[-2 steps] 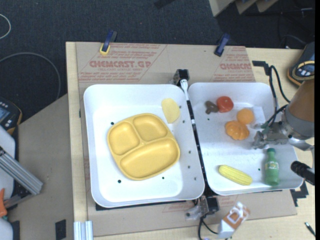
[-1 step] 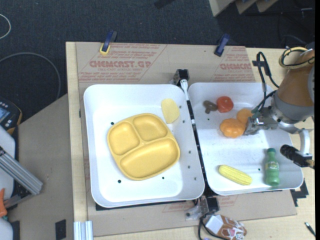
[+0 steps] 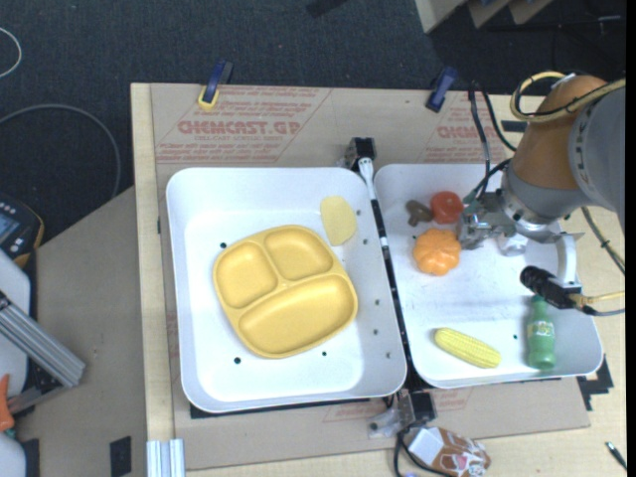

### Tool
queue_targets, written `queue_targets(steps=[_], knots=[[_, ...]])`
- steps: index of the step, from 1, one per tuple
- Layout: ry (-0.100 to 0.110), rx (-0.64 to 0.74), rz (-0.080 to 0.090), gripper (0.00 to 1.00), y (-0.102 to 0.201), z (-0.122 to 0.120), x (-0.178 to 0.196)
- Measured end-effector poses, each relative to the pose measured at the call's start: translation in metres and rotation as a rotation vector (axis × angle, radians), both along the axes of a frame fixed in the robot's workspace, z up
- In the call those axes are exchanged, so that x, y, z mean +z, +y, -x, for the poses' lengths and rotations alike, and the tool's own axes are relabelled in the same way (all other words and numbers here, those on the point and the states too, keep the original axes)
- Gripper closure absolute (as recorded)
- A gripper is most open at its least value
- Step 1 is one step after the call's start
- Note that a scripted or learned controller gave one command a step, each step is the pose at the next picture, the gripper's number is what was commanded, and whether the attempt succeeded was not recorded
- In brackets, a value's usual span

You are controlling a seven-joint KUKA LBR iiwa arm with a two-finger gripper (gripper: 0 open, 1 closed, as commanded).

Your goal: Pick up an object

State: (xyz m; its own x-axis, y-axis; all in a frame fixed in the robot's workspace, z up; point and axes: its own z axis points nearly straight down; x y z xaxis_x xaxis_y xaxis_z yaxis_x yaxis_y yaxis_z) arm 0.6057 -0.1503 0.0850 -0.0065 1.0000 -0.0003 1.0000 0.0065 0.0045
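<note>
Pepper [image 3: 437, 251], orange and squat, sits in the right bin [image 3: 497, 371] toward its upper left, just below a small red tomato [image 3: 446, 205] and a brown bit [image 3: 417, 210] near the bin's back wall. The tool [image 3: 475, 225] hangs low just to the right of the pepper and tomato, close to both, and I cannot tell whether it is open or closed from this angle; nothing shows held in it. A corn cob [image 3: 466, 347] lies near the front wall and a green bottle [image 3: 541, 333] lies at the right, both well apart from the tool. The left bin [image 3: 189, 266] carries a yellow tray [image 3: 285, 288] and a pale yellow piece [image 3: 338, 220]. The pepper looks the likeliest target. To take it well, the tool should centre over its crown, clear of the tomato, and straddle its widest part before closing, since a rounded, ribbed body may roll aside from an off-centre pinch.
</note>
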Motion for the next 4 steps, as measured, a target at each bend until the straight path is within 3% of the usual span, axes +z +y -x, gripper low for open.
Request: queue_targets(steps=[1, 2, 3, 4], knots=[[0.03, -0.009, -0.011, 1.0, -0.063, -0.056, -0.002], [0.007, -0.002, -0.003, 1.0, -0.003, -0.061, 0.0], [0.007, -0.002, -0.002, 1.0, 0.061, -0.058, 0.01], [-0.001, 0.004, -0.005, 1.0, 0.16, 0.0, 0.115]])
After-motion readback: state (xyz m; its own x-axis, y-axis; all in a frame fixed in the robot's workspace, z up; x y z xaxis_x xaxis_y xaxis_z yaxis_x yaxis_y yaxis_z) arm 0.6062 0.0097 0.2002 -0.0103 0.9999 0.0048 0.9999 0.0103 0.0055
